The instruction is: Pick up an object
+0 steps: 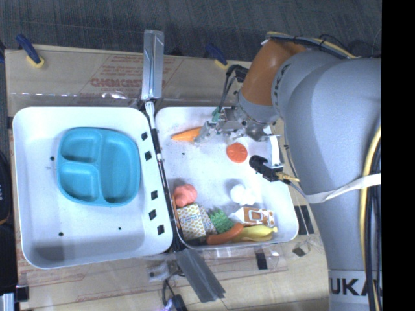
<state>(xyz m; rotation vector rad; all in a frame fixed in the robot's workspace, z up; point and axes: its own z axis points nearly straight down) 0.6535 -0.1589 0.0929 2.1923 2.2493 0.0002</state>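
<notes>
Camera view from above gives me the arm reaching in from the right, its thick grey body covering the right side of the bench and the orange band sitting over the far edge of the right bin. From there the wrist bends down and to the left, putting the gripper low over the far part of that bin. Its tip sits just beside the carrot, at the carrot's right end; I cannot tell whether it is touching. I cannot tell how the claw is set, as the metal parts blur together. Near the gripper lies a round orange-red piece. Toward the near wall I see a pink lump, a white ball, a patterned pouch, a green piece and a banana. My left bin holds a blue divided plate
</notes>
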